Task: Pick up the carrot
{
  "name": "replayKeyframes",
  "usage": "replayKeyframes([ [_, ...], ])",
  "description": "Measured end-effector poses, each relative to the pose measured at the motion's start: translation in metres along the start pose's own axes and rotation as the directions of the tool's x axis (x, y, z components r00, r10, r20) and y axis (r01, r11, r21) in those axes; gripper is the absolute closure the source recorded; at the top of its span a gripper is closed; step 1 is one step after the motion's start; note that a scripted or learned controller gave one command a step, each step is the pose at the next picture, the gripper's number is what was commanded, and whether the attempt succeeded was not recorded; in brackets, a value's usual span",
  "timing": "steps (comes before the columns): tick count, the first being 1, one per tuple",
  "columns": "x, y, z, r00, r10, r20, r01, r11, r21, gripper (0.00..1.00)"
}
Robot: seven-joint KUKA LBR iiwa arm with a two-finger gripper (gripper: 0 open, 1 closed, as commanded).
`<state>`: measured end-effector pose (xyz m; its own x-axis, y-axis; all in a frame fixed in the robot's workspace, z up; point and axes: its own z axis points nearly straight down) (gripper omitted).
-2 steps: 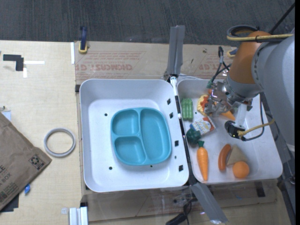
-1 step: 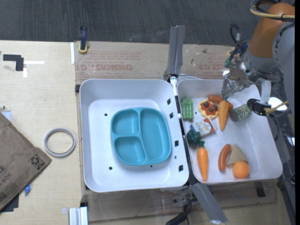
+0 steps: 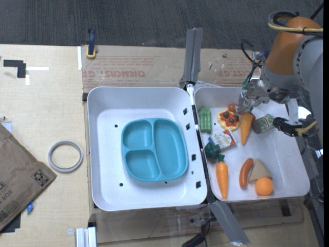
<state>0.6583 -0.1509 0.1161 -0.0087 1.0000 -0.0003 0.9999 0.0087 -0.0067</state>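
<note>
While the grey arm's two-finger gripper (image 3: 247, 101) hangs at the right-hand white bin's (image 3: 288, 192) twelve o'clock, I cannot tell its state.
A long orange carrot with green top (image 3: 221, 175) lies at that bin's seven o'clock; another tapered orange carrot-like piece (image 3: 245, 127) lies just below the gripper. The left-hand bin holds a teal divided plastic tray (image 3: 154, 149).

A turquoise plastic three-compartment tray (image 3: 154, 149) sits in the white left bin (image 3: 97, 153). In the white right bin (image 3: 293, 176): an orange carrot with a green top (image 3: 221, 178), a plain orange carrot (image 3: 245, 127), a red-orange sausage (image 3: 246, 172), an orange ball (image 3: 264, 186), a green ridged vegetable (image 3: 205, 120).
</note>
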Motion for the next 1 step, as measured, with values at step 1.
replayKeyframes([
  [1, 0.0002, 0.0001, -0.0002, 1.000, -0.001, 0.000, 0.001, 1.000, 0.000, 0.00],
])
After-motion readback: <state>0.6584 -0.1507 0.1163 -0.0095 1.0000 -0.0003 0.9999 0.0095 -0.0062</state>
